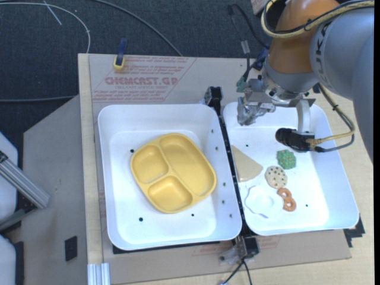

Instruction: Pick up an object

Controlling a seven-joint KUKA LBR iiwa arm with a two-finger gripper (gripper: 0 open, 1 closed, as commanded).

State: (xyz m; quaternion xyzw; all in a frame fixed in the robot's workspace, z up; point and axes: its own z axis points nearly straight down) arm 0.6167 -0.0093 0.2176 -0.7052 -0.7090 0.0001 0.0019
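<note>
Nearest the cam, front of the right bin (338, 215): a white fried-egg toy (259, 202) w/ an orange pretzel (288, 199) just beside it on its right. Behind those, a speckled cookie (275, 176) touching the pretzel's top end, a small green piece (287, 158) just above the cookie, and a tan wedge (245, 164) lying flat near the divider. So 5 candidates, all loose on the bin floor, none lifted.

Left bin (113, 177) holds 1 yellow 3-compartment plate (172, 172), sitting flat, roughly centred.

Further back, the gripper (248, 115) hangs over the rear-left part of the right bin, near the divider. Fingers point down; can't tell if they're spread or closed from this angle, and nothing is seen between them. A black part w/ a yellow cable sits to its right.

Risks, as I judge: gripper is well apart from every item, so a straight drop grabs air. Cookie, pretzel and egg are bunched, so a descent there may nudge neighbours or pinch 2. The wedge is thin and flat; fingers could slide over it. It's also close to the bin wall, so a collision w/ the rim is possible.
</note>
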